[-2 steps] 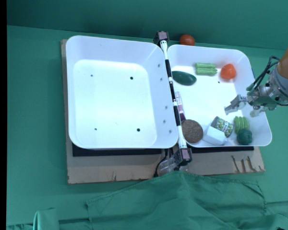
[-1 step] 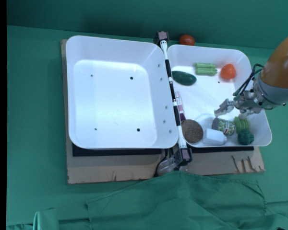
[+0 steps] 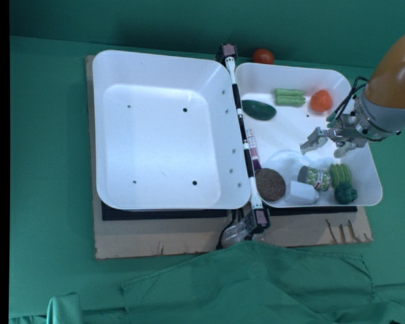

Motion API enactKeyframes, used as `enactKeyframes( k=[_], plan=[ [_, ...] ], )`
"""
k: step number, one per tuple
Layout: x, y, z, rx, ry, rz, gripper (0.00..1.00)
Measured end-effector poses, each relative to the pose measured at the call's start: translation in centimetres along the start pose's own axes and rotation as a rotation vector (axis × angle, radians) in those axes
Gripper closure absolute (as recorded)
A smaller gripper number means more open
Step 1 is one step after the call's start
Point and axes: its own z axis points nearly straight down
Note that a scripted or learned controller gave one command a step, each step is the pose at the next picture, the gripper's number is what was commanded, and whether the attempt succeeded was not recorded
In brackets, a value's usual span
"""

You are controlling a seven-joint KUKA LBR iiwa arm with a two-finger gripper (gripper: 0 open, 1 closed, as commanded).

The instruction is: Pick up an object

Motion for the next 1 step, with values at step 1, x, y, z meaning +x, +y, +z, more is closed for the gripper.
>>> enactKeyframes(
  k=[1],
  plan=[
    [4.4, -3.87, -3.89, 0.005, 0.005, -0.002, 0.0]
  ],
)
